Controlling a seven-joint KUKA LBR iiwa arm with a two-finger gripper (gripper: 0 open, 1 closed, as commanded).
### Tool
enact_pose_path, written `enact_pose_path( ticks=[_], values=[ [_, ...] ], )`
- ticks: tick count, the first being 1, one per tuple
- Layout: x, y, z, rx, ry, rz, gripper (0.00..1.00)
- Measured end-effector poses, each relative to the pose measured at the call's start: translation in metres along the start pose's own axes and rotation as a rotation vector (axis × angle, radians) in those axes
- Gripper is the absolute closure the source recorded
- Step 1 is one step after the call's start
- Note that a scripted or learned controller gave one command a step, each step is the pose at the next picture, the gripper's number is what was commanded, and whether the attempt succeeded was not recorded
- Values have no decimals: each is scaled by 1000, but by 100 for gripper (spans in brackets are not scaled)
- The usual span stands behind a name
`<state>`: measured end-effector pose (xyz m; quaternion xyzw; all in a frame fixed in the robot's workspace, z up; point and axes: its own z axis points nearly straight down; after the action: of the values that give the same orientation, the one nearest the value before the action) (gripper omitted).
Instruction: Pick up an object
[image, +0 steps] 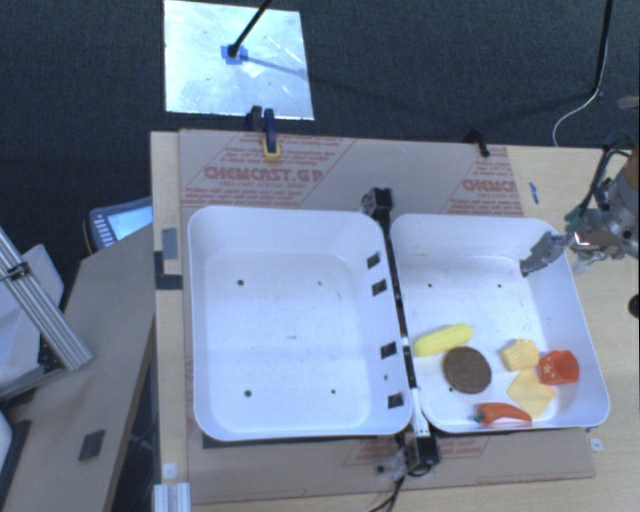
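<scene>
Hovering at the right edge of the frame, my gripper (548, 252) hangs over the upper right corner of the right bin (470, 235), carrying nothing. Whether it is spread or pressed together I cannot tell; it is small and partly cut off by the frame edge.

Everything I could take lies below it and to the left, clustered in the lower part of that bin: a yellow corn (442, 340), a brown disc (467, 369), a cheese block (519, 354), a second yellow piece (531, 392), a red piece (558, 367) and a carrot (502, 413). The red piece and cheese block lie nearest, almost straight down the frame from me. The corn's long axis runs nearly left to right, tilted slightly up at its right end. The left bin (215, 300) is well away from me.

The pieces on the right touch or overlap, so their outlines are hard to separate.
</scene>
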<state>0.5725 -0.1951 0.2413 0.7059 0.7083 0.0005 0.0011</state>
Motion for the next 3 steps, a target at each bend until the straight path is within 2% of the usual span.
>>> enact_pose_path(
  ticks=[1, 2, 3],
  values=[
    [36, -52, 143, 16, 7, 1, 0],
    [73, 60, 125, -11, 0, -8, 0],
    [85, -21, -39, -13, 0, 0, 0]
  ],
)
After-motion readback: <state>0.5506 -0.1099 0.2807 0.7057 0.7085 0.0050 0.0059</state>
